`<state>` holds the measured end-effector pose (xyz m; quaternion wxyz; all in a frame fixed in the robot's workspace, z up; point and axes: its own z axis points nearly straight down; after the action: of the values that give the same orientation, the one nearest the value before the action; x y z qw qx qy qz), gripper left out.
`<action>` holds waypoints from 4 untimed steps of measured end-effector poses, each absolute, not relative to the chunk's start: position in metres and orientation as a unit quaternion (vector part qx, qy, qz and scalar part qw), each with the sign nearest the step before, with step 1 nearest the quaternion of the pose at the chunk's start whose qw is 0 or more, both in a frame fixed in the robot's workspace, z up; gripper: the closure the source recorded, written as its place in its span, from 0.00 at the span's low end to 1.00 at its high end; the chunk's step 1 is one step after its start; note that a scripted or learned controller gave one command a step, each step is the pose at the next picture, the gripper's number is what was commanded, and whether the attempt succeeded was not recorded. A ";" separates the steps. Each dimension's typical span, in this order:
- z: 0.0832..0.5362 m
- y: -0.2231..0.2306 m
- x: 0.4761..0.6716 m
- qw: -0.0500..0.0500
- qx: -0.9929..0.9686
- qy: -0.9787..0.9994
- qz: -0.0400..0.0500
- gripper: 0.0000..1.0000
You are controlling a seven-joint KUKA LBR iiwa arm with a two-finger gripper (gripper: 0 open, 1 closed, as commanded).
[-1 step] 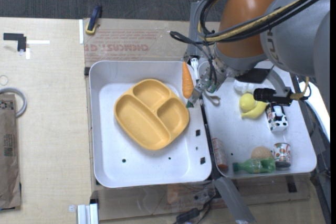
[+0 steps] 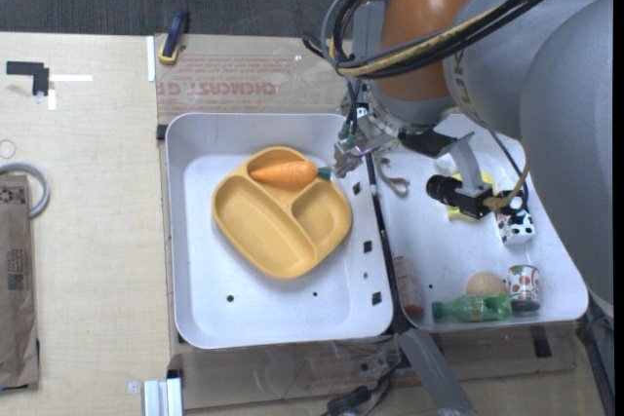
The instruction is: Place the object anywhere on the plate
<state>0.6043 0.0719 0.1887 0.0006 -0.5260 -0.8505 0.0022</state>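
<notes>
An orange carrot (image 2: 283, 172) with a green stem end lies across the back compartment of the yellow divided plate (image 2: 278, 239), which sits in the left bin (image 2: 195, 287). My gripper (image 2: 346, 154) hangs just right of the carrot's stem end, over the plate's back right rim near the wall between the bins. It is close to the carrot, but contact cannot be made out.
The right bin (image 2: 556, 239) holds a small black-and-white cow toy (image 2: 517, 227), a printed can (image 2: 524, 287), a green bottle (image 2: 473, 309) and a beige ball (image 2: 483, 283) along its front. A paper bag (image 2: 15, 268) lies on the wooden bench at the left.
</notes>
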 end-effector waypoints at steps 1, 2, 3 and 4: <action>0.133 0.103 0.659 0.000 -0.612 -0.791 0.002 1.00; 0.198 0.083 0.596 0.001 -0.503 -0.865 0.002 1.00; 0.204 0.094 0.630 0.000 -0.588 -0.809 0.002 1.00; 0.188 0.058 0.554 0.002 -0.589 -0.808 0.003 1.00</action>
<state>0.5543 0.0579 0.1885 0.0016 -0.5886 -0.8084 0.0029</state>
